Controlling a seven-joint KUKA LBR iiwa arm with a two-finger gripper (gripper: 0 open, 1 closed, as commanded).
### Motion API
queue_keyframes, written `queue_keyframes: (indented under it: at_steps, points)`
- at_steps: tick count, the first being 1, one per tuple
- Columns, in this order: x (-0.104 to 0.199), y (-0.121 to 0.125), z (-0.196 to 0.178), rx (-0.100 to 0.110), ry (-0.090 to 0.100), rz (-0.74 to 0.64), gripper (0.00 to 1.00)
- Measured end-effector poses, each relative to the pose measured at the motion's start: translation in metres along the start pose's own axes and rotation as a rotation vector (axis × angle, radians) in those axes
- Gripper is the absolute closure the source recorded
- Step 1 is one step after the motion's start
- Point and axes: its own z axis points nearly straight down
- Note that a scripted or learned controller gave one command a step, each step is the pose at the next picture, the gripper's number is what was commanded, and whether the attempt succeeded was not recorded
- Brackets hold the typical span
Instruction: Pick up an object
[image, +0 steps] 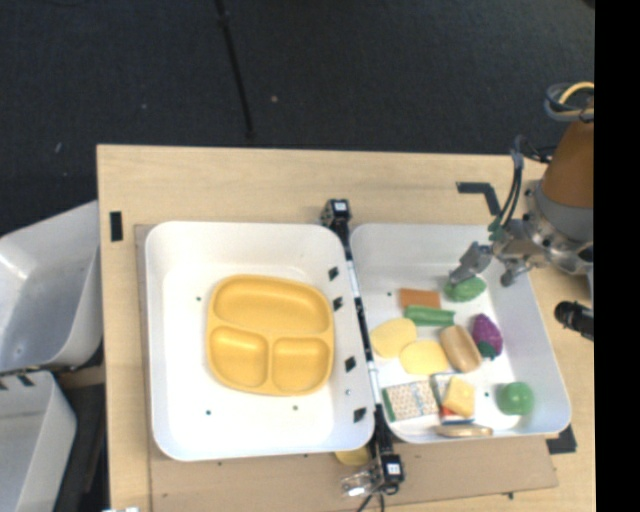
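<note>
Nothing lifted yet: gripper (487, 262) low over right bin (545, 330), fingers spread, one tip touching green piece (464, 290) at bin's far side, grasp and lift both left to do.

Grey metal gripper (488, 263) below an orange band (570, 168), with a dark cable (514, 185) looped alongside.
</note>
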Motion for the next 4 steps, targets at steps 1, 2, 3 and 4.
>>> queue_keyframes:
  at_steps: [1,2,3,4]
  points:
    - [0.055,-0.059,0.018,0.005,0.003,-0.004,0.00]
    - [0.038,-0.092,0.069,0.004,0.001,0.003,0.00]
    - [-0.004,-0.107,0.072,0.000,-0.001,0.005,0.00]
    - [0.086,-0.102,-0.042,-0.012,0.001,-0.011,0.00]
